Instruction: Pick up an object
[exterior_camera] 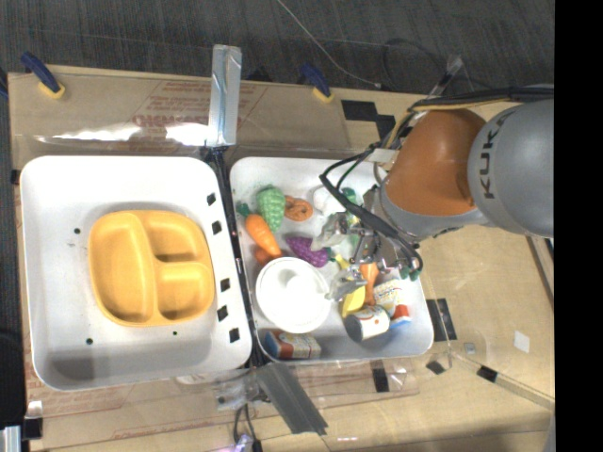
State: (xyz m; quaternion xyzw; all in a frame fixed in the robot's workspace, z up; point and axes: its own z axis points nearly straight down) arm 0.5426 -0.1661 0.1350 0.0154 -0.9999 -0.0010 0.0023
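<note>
Camera view: gripper (350,269) low over yellow toy (353,299), beside white bowl (290,293).

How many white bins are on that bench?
2. The left bin holds a yellow divided tray; the right bin beside it holds the toys, with the end effector among them.

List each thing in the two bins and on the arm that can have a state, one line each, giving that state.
Yellow divided tray: lying flat in left bin, compartments bare.
White bowl: upright in right bin.
Toy carrot: lying on its side.
Gripper: down among the right bin's toys.
</note>
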